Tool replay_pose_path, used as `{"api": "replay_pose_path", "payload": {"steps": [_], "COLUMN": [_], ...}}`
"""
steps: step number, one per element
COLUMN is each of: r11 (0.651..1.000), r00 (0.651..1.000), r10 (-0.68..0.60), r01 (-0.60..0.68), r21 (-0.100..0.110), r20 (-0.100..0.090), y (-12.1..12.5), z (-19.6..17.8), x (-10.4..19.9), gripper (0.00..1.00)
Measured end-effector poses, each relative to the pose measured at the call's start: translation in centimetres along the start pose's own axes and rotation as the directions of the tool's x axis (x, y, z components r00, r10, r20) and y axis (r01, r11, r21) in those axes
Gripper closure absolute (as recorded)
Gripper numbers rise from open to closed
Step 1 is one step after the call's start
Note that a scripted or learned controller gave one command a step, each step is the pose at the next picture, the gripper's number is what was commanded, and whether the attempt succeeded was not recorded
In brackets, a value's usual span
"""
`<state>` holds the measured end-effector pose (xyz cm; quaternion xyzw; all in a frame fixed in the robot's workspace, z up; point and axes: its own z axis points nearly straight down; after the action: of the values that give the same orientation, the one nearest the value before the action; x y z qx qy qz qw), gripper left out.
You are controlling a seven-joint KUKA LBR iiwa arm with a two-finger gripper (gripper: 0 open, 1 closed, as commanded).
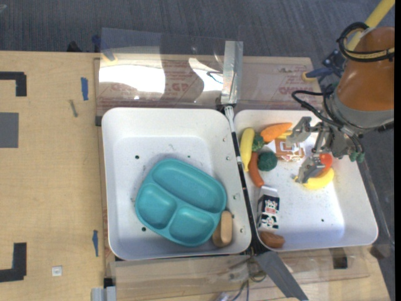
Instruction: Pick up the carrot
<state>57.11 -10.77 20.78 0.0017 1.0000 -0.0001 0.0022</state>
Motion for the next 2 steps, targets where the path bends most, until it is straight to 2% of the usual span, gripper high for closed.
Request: {"api": "replay_pose_path", "payload": {"steps": [1,2], "r11": [0.923,0.896], "r00": [0.923,0.896], "r10": [0.385,0.443], "r01": [-0.385,-0.443], "r21": [-0.002,0.011], "r20": [0.009,-0.004], "y": [0.6,0.5], "z": [8.3,10.5], "x": [-4.9,-8.9], "gripper": [0.0,0.0]}}
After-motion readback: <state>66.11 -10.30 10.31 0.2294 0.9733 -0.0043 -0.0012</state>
